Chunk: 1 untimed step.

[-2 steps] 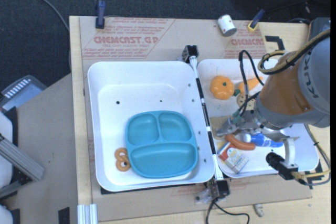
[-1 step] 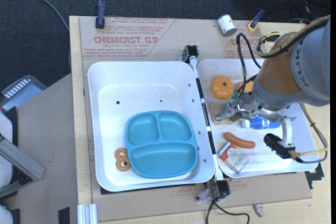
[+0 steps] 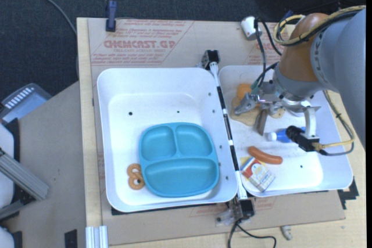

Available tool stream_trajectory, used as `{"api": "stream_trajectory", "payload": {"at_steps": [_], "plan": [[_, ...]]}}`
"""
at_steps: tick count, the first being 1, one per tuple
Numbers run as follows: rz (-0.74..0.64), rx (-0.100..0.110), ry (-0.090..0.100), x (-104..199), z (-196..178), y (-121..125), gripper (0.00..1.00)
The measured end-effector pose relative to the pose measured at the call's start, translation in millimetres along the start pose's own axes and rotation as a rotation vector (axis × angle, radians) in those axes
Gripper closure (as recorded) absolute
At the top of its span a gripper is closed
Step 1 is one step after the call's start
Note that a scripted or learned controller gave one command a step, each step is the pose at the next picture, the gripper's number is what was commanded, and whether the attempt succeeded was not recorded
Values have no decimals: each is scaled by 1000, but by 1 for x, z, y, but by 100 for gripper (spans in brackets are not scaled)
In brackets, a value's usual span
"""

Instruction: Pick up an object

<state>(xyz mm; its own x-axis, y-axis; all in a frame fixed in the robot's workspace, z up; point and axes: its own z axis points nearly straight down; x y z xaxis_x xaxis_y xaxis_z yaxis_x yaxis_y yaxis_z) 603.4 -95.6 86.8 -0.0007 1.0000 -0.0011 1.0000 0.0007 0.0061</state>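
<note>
Arm low in the right bin, candidates all around it, nothing held.

From my station I see the gripper [image 3: 260, 115] down in the right bin [image 3: 334, 174], near its left wall; its 2 dark fingers hang spread apart with bare bin floor between them, so I read it as open and empty. The pickable things sit in this bin: a tan and orange lump [image 3: 243, 99] just left of the fingers, a small blue and white tube [image 3: 280, 136] just beside them, a sausage [image 3: 265, 155] and a flat packet [image 3: 257, 175] nearer the front. The left bin [image 3: 116, 101] holds a blue divided plate [image 3: 178, 158] with a pretzel [image 3: 136, 176] touching its edge. My guess: the low, spread pose suits a straight descent onto the nearest piece.
</note>
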Motion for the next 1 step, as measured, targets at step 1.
{"api": "stream_trajectory", "payload": {"at_steps": [1], "plan": [[-1, 11, 5, -8, 1, 63, 0]]}}
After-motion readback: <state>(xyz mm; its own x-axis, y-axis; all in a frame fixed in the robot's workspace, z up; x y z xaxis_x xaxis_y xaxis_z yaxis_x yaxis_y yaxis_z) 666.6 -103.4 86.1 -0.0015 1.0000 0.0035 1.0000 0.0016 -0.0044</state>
